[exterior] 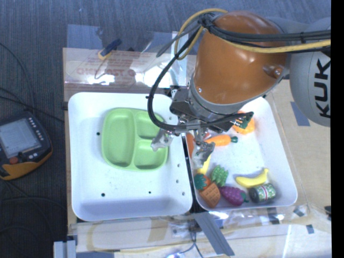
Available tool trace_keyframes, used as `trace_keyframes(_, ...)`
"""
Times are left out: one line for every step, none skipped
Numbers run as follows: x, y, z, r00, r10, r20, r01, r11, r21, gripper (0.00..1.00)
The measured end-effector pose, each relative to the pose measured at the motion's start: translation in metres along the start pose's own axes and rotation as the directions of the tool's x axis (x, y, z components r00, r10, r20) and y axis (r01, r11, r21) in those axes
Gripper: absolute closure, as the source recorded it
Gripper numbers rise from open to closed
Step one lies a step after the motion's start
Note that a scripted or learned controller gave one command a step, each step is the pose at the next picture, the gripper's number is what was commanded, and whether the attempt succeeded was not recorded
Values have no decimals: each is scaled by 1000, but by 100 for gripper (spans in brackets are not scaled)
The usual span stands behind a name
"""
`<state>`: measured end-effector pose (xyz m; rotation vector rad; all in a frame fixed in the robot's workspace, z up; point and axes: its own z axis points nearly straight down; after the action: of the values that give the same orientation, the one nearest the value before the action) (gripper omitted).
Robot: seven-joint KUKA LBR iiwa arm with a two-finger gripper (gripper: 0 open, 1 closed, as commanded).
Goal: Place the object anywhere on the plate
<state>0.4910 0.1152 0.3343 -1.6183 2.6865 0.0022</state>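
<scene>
A light green divided plate (131,144) lies in the left white bin (91,198). In the right bin (282,160) lie several toy foods: a carrot (220,140), a yellow banana (252,179), a green leafy piece (219,174), purple grapes (232,194), an orange piece (210,193) and a dark can-like toy (262,192). My gripper (181,145) hangs over the wall between the two bins. It is open, with one finger (160,141) at the plate's right edge and the other over the right bin. I see nothing between them.
The arm's orange band (236,58) and cables cover the far part of the right bin. Another orange and yellow toy (244,122) peeks out beside the wrist. A teach pendant (21,141) lies on the floor at the left.
</scene>
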Motion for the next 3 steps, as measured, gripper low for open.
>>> trace_keyframes(-2, -1, -10, 1000, 3, 3, -3, 1000, 1, 100)
trace_keyframes(18, -12, -31, 909, -417, 0, 417, 909, -2, 100)
trace_keyframes(-5, 10, 10, 839, -544, 0, 544, 839, -5, 100)
